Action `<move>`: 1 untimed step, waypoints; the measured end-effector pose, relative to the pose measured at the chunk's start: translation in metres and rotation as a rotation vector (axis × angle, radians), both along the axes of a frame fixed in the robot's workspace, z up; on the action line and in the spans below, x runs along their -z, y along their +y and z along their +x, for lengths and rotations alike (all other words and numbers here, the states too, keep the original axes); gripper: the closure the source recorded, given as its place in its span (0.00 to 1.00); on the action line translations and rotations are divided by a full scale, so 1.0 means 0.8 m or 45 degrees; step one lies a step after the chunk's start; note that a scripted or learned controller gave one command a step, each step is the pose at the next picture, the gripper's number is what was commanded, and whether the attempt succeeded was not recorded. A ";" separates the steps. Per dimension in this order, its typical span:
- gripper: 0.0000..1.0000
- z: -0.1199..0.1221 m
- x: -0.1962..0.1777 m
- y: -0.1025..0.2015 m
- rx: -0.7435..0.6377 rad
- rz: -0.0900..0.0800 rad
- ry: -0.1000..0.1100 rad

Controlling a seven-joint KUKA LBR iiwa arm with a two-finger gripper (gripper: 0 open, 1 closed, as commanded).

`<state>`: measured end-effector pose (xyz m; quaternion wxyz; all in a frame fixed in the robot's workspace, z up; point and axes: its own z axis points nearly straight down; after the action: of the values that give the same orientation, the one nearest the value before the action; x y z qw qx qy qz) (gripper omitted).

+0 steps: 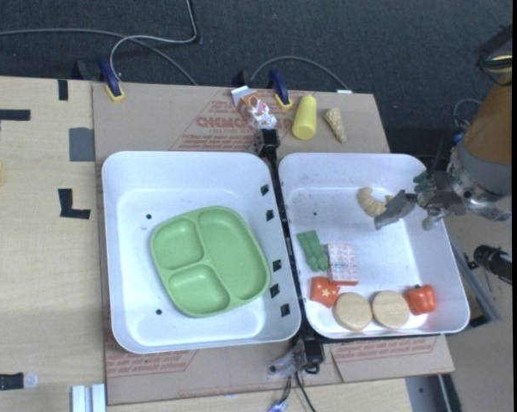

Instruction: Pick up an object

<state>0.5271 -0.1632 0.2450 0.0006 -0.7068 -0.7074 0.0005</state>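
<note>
Gripper hangs over the right bin, and I see its fingers spread with nothing between them. Croissant lies just off the near fingertip, at its ten o'clock, not touching.

Gripper sits over right bin at 3 o'clock, fingers spread, nothing between them. Beige piece just beside it at 9 o'clock. Two round cookies along the 6 o'clock wall. Left bin holds green divided plate.
</note>
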 end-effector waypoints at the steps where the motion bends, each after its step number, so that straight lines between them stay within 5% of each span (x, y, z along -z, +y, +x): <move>1: 0.00 0.108 0.102 -0.001 0.000 0.000 0.002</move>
<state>0.6132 -0.1636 0.1631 0.0011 -0.7067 -0.7075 0.0011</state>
